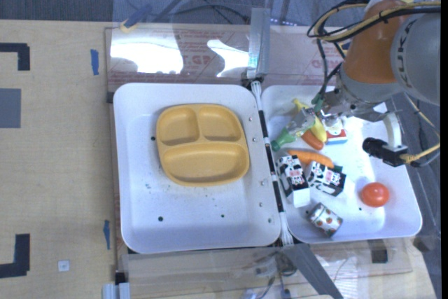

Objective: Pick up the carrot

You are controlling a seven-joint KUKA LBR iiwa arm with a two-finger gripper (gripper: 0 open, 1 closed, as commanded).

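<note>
The carrot (311,158), orange and slim with a green leafy top at its left end, lies flat in the right bin (399,220) near the left wall. My gripper (311,120) hangs low over the clutter just above and behind it, beside a yellow toy (319,128) and a short orange piece (313,141). The carrot lies apart from the gripper. The grey arm with its orange band (371,52) reaches in from the upper right.
Around the carrot are two black-and-white patterned boxes (290,170) (326,178), a small can (323,218), an orange-red ball (374,194) and a red-white-blue carton (337,136). A yellow divided plate (203,143) sits in the left bin (140,206). Cables hang at right.
</note>
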